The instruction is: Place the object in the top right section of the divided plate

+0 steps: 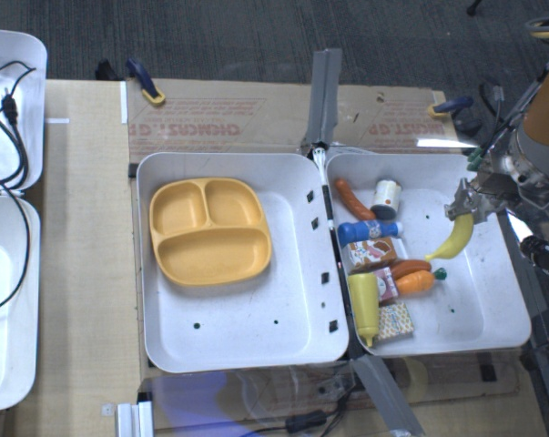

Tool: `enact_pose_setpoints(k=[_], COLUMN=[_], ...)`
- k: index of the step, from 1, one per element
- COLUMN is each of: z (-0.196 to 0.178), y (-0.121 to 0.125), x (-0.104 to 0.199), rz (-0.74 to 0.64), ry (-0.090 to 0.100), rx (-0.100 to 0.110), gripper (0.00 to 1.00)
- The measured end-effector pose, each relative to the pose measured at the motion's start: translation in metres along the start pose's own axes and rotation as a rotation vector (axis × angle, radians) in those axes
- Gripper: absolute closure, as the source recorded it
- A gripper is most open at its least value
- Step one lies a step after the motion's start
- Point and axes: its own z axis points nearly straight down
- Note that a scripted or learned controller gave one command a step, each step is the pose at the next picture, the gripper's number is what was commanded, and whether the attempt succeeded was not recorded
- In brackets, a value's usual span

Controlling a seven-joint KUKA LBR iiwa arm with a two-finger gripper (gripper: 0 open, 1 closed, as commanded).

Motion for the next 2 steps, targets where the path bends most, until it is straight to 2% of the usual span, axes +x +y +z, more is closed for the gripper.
enact_pose_setpoints(k=[1, 2], z=[-0.032, 0.028], y=[0.037, 0.04], x=[-0.058, -0.06], rz=[-0.01, -0.215], ry=[0.0, 0.001], rx=[-0.001, 0.0], gripper=[1.0, 1.0])
